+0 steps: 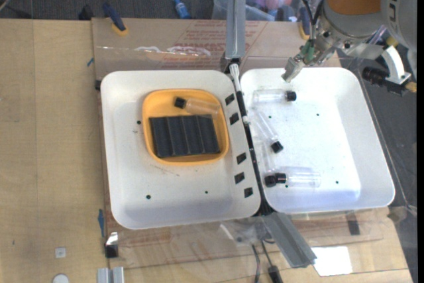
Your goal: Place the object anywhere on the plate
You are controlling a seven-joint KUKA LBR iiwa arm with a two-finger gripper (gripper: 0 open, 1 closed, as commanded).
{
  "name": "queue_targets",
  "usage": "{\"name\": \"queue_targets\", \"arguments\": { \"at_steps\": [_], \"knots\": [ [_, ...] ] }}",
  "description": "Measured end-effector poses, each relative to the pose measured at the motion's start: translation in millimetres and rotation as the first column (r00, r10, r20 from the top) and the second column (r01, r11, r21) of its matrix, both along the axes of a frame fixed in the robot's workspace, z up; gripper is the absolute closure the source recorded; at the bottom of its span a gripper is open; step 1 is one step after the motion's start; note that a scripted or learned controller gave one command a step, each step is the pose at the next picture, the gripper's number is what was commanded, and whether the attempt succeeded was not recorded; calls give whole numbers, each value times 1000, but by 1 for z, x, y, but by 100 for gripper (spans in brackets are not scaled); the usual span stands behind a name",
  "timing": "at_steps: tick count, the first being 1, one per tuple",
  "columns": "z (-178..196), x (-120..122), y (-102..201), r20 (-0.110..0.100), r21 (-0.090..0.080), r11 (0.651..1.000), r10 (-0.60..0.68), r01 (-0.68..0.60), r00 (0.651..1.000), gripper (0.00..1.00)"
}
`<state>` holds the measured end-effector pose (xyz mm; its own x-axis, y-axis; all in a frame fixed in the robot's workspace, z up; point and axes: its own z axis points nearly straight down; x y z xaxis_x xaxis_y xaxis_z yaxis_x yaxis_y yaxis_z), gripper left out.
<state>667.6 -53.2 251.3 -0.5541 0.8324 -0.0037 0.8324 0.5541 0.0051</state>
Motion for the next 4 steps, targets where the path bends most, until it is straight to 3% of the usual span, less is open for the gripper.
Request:
{"name": "queue_targets", "arguments": {
  "at_steps": [1,2,3,4],
  "knots": [
    [-2,0,-31,0,-2,967,254,-254,967,100],
    [15,-8,-55,2,-4,917,399,-399,917,100],
    [35,-8,-111,2,-7,812,584,-584,812,100],
    [80,-9,-171,0,-9,679,734,-734,679,100]
  ]
}}
